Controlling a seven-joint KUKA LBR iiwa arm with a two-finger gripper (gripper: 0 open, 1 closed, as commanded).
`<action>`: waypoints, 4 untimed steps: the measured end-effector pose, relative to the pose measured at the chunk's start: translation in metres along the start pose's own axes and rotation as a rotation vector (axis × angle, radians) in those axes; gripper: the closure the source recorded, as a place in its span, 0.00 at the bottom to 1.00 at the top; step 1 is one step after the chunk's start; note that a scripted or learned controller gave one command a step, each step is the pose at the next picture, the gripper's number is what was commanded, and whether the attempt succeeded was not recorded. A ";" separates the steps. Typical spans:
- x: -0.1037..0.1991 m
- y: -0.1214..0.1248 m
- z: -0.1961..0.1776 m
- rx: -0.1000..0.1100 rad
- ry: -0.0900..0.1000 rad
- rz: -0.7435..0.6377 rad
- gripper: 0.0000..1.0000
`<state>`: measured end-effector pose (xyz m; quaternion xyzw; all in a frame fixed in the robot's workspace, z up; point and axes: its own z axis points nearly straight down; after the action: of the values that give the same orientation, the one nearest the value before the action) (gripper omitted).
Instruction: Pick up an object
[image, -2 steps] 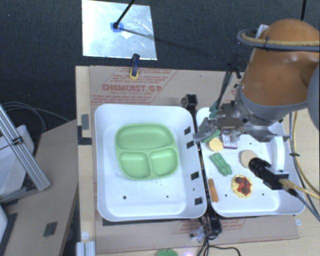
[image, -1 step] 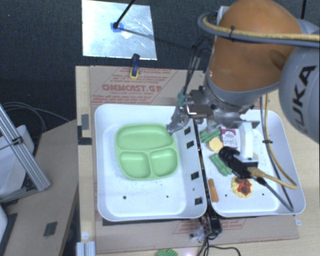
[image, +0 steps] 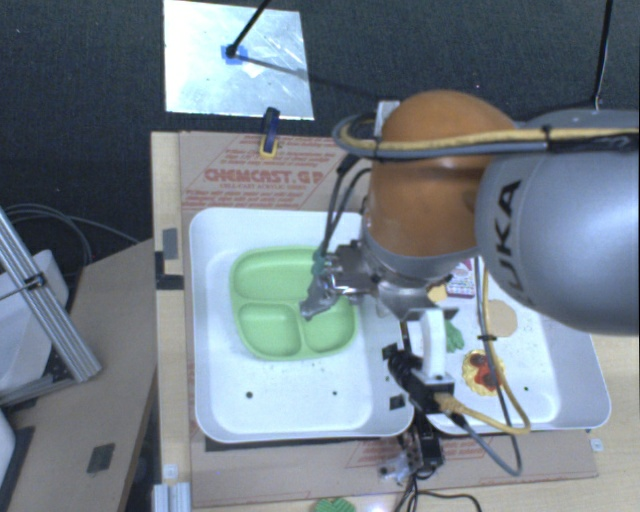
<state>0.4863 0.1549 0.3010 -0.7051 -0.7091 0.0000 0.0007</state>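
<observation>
Pale green, glossy plastic, moulded into a divided tray (image: 285, 305) with rounded compartments; lying flat in the left bin (image: 215, 400), towards its right side, probably the easiest pick. Directly over its right rim, gripper (image: 318, 300) hanging low from the wrist, metallic and angular; open or closed: cannot tell, nothing visibly between its tips. Poised there apparently for a grab at the raised rim. Further right, in the right bin (image: 575, 395), small flat bits: a tan disc (image: 500, 320), a yellow-and-red piece (image: 480, 372), something green (image: 455, 335). Underneath both bins, printed brown cardboard (image: 250, 175).
</observation>
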 end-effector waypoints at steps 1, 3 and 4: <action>-0.093 0.000 0.121 0.005 -0.002 0.010 0.00; -0.144 0.000 -0.116 -0.008 -0.002 -0.001 0.00; -0.070 0.000 -0.074 -0.002 0.000 -0.002 0.00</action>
<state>0.4867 0.0848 0.3747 -0.7043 -0.7099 -0.0009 0.0001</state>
